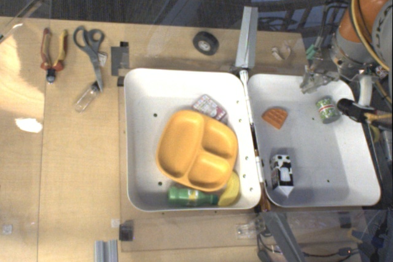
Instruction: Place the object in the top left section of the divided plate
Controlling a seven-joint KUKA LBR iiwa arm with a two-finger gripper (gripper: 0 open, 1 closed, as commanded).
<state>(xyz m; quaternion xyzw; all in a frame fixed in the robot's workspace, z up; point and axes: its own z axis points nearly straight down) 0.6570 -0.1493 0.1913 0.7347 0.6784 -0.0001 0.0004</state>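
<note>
Low in the left bin [138, 132], a green bottle [191, 196] pokes out under the yellow divided plate [198, 149]. Over the right bin [362, 175], the gripper [314, 78] is spread wide, pinching nothing, near a small green can [328, 109] and an orange waffle [276, 117]

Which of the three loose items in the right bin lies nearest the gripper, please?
The small green-and-white can, just below the gripper. The orange waffle-like piece lies further left, and the black-and-white carton sits near the bin's bottom edge.
</note>
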